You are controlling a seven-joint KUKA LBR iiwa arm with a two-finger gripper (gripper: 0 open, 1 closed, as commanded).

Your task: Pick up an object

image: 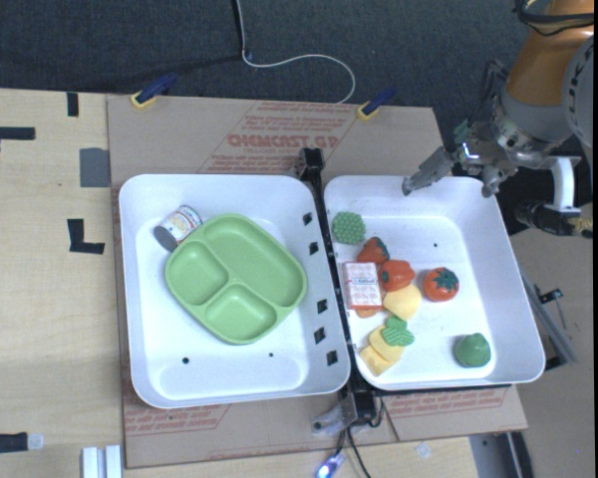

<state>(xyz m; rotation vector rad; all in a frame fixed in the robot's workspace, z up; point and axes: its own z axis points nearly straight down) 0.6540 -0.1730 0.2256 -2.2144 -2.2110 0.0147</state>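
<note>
The pick is not yet begun, I judge. The gripper (448, 177) hangs spread open and holds nothing, above the far edge of the right bin (508, 267). The tomato (440, 283) lies inside this bin, untouched.

The grey metal robot arm (578, 68) carries a rounded orange band near its wrist. Below sits a darker grey hand (448, 177) with thin fingers, black cabling, and a small bluish-white glint.

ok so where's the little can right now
In the camera view, the can lies on its side in the left bin, near its upper left corner, touching the upper left edge of the green divided plate.
</note>
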